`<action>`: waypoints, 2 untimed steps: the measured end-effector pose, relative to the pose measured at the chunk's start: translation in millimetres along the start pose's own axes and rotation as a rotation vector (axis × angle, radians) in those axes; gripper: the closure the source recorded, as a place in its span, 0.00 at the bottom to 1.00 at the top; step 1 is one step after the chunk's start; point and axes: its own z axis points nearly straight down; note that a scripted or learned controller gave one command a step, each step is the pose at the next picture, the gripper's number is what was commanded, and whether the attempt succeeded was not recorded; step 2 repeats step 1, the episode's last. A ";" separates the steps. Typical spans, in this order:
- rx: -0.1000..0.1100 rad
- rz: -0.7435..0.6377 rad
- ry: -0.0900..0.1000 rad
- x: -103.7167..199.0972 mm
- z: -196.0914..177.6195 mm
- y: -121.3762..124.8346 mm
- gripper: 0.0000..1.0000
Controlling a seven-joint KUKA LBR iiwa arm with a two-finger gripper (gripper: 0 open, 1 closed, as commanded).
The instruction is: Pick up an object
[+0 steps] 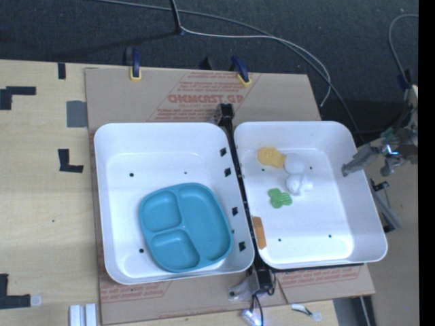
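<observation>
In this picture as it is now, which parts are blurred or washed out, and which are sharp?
Camera view: the white lumpy objects nearly wash out against the right white bin; the gripper at the right edge is dim and soft; the divided blue plastic plate and small green piece read clearly.

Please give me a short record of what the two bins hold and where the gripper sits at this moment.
left bin: one blue divided plate, lying flat toward the near side
right bin: yellow piece, green piece, white pieces, clustered in the far half; orange stick along the near left wall
gripper: at the right bin's right rim, apart from the items
held: nothing visible
</observation>
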 end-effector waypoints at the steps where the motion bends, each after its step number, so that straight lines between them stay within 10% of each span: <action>1: 0.001 -0.006 0.001 73.7 33.3 62.4 0.00; 2: 0.001 -0.006 0.001 73.7 33.3 62.4 0.00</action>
